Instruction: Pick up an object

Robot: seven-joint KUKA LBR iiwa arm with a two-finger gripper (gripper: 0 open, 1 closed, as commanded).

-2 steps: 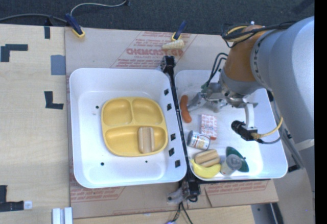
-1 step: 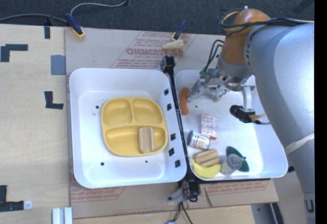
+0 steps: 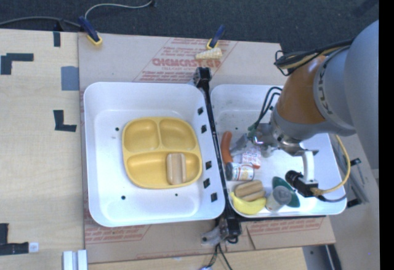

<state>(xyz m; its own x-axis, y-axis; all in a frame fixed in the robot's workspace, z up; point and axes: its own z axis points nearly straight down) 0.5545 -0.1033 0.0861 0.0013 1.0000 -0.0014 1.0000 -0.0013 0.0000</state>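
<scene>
Hovering my gripper over right bin; sausage just left of it, long axis upright; finger state unclear.

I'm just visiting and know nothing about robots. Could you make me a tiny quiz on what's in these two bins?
1. True or false: the yellow divided plate lies in the left bin.
2. Which compartment of the plate holds the tan bread-like piece?
A. upper left
B. upper right
C. the large lower one
3. In which bin is the gripper?

Key
1. True.
2. C.
3. The right bin, near the orange hot dog and the other small items.
</scene>
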